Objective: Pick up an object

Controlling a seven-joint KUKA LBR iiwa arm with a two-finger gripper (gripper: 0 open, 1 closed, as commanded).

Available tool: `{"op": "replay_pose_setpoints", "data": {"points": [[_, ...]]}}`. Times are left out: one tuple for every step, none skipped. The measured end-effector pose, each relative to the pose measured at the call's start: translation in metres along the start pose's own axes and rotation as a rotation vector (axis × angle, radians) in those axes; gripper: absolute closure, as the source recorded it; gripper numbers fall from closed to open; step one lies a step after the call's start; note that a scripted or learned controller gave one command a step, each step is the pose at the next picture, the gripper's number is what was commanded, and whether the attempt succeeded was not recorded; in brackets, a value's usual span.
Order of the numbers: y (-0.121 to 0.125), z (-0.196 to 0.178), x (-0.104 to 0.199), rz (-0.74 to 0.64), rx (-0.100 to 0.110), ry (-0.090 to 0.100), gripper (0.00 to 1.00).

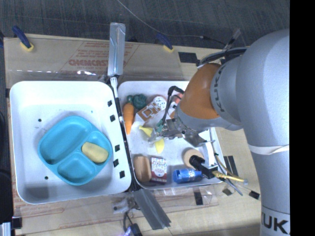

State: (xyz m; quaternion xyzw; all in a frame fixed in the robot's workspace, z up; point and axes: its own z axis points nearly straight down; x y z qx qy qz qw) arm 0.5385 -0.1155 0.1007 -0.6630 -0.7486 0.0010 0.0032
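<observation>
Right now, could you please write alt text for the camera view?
The gripper hangs low over the cluttered right bin, near a carrot. The left bin holds a blue divided plate with a yellow lump.

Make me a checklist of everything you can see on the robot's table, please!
Surface: wooden bench bearing two white bins, left bin and right bin.
Job's things: right bin holds a carrot, a yellow piece, a bread roll, a small red-and-white box, a blue bottle lying down and a patterned packet.
Clutter: blue divided plate in the left bin, a yellow lump in one compartment.
Grippers: gripper low over the right bin's middle; whether it holds anything cannot be told.
Cables: thin cable across the dark floor above the bench.
Surroundings: blue clamps on the bench's far edge.
</observation>
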Motion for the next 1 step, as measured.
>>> {"op": "replay_pose_setpoints", "data": {"points": [[0.0577, -0.0935, 0.0642, 0.139, -0.009, -0.002, 1.00]]}}
